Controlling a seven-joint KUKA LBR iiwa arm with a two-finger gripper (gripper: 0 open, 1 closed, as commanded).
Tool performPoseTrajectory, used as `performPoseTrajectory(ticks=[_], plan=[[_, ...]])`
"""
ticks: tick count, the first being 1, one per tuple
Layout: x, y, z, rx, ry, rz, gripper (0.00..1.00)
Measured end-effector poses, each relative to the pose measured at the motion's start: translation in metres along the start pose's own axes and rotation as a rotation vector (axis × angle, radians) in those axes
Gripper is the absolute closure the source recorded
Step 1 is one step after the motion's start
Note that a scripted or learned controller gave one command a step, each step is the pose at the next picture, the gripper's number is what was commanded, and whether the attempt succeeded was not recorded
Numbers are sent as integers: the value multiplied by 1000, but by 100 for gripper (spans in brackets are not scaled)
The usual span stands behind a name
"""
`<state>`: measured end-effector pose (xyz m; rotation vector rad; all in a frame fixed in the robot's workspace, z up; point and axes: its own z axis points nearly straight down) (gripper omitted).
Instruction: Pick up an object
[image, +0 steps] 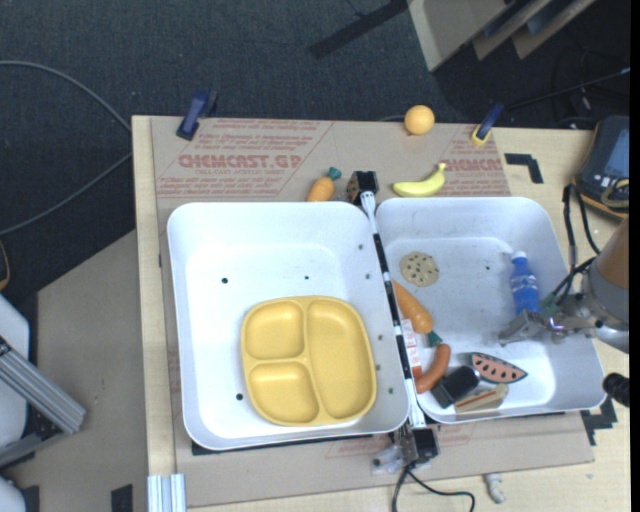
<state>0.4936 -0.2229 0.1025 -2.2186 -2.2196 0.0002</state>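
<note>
My gripper hangs in the right bin, fingers spread around nothing. Near me lie a watermelon slice and sausage; farther, a blue bottle, long axis near-to-far. The left bin holds a yellow tray

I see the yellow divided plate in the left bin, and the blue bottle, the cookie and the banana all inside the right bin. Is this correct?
Not quite. The banana is not inside the right bin; the camera view shows it on the bench just behind that bin's far rim. The yellow divided plate does lie in the left bin, and the blue bottle and cookie in the right.
</note>
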Motion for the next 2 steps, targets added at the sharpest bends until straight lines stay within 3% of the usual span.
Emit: performPoseTrajectory(ticks=[1,2], plan=[[4,63,18,-1,7,-5,0],[1,62,8,-4,-2,-3,100]])
